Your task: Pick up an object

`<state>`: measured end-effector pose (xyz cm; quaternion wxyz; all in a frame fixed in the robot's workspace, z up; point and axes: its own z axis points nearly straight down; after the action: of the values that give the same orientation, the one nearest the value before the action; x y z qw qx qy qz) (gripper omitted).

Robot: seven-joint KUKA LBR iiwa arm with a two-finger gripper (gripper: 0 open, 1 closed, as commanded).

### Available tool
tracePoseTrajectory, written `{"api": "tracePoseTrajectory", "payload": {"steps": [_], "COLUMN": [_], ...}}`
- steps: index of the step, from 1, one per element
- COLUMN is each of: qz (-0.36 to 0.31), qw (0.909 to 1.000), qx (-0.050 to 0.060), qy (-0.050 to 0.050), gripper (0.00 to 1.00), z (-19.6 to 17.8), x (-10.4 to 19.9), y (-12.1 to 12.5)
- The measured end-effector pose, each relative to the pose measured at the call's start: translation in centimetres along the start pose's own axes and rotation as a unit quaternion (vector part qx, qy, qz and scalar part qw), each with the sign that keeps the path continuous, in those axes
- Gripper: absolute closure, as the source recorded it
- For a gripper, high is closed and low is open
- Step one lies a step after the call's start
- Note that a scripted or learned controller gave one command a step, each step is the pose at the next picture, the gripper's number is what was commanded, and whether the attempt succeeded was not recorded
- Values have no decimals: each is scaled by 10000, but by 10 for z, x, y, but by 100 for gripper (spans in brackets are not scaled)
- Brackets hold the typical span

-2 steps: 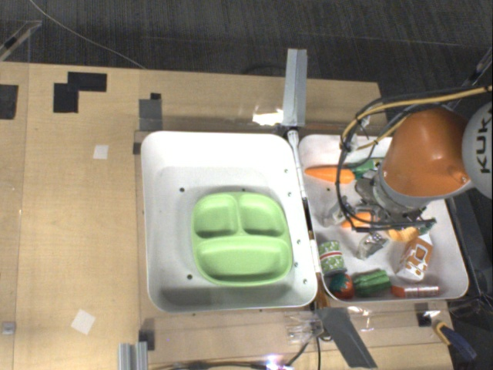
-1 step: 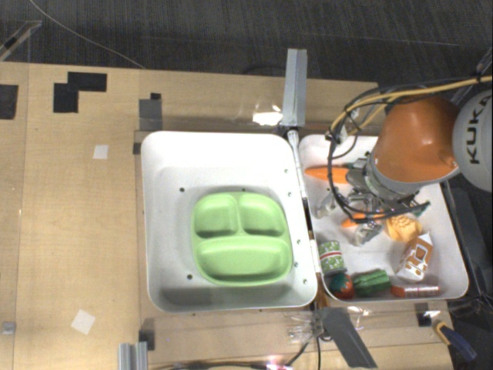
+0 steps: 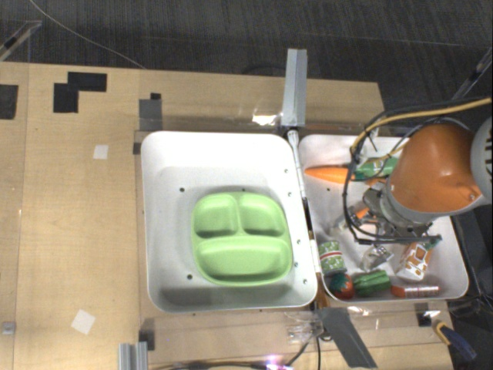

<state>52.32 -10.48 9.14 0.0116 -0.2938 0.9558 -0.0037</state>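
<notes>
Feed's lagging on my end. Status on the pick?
Hand low in right bin, fingers hidden under wrist. Carrot, can, small carton loose around it. Green tray alone in left bin.

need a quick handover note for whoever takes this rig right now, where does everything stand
Pincer: the arm hangs low over the right bin, and its wrist hides the pincer, so open or shut cannot be told.
Things: in the right bin, a carrot near the far left corner; a small can, a green vegetable and a small carton along the near side. The left bin holds a green divided tray.
Done: nothing visibly lifted.
Left: grasp one object and raise it clear.
</notes>
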Motion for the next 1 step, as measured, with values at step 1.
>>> {"api": "tracePoseTrajectory", "payload": {"steps": [1], "qz": [-1832], "qw": [9831], "qx": [-36], "qy": [24], "gripper": [0], "z": [4], "x": [-63], "y": [-62]}}
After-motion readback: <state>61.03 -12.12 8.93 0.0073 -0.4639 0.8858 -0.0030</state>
